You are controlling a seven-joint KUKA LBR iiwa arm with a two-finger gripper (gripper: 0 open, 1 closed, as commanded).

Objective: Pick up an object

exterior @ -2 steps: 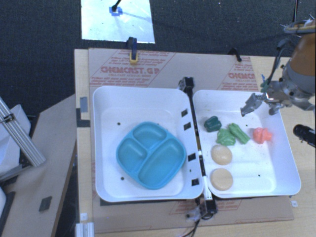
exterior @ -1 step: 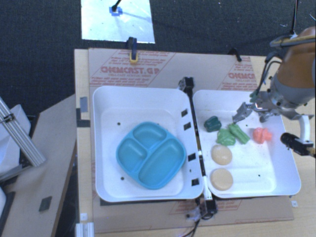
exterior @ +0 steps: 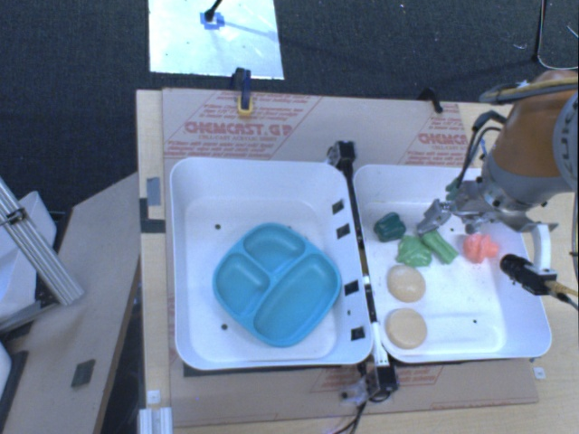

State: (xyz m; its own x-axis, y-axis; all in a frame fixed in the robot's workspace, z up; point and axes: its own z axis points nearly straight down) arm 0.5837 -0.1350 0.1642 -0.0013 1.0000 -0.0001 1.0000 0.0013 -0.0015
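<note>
Lower right: two round tan buns (exterior: 406, 306) in right bin (exterior: 516, 337). Centre left: blue plate (exterior: 276, 283) in left bin (exterior: 194, 242). Farther, green vegetables (exterior: 423, 247), pink toy (exterior: 480, 247). Gripper (exterior: 437, 217) just above greens; whether apart or together, cannot tell.

Bright, even overhead light, glare on the metal sheet (exterior: 215, 23), soft shadows, slightly soft focus throughout.

Blue tray (exterior: 276, 283) — white bins (exterior: 262, 174) (green, pink, cream pieces).
</note>
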